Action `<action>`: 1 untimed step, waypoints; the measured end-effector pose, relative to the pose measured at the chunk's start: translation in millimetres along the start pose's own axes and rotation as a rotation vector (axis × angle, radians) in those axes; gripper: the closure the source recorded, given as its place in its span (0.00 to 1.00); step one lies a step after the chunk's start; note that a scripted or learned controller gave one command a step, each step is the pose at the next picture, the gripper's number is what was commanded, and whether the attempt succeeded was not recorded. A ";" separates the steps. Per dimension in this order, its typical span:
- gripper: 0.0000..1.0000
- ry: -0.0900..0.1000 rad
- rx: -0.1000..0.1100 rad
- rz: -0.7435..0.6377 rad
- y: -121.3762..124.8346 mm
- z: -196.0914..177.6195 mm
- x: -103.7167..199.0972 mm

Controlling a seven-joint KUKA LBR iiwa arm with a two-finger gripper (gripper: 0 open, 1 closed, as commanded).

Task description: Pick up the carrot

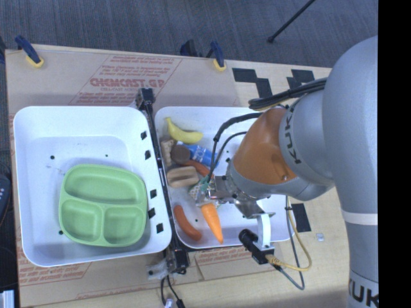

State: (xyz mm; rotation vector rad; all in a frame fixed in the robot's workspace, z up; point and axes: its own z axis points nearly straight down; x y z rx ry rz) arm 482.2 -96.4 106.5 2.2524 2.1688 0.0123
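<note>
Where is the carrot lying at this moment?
The carrot lies in the right bin, near its front wall, just right of the sausage and directly under the arm's wrist.

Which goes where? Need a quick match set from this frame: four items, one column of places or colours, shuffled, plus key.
Items:
1. carrot
2. banana
3. green tray
4. sausage

Descriptions:
A. in the left bin, has three compartments
B. orange, just below the wrist in the right bin
C. yellow, at the far end of the right bin
D. reddish, left of the carrot at the near end

Pairs: 1-B, 2-C, 3-A, 4-D
</note>
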 end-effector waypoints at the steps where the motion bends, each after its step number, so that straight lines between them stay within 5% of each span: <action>1: 1.00 0.002 0.021 0.375 49.1 -84.3 50.5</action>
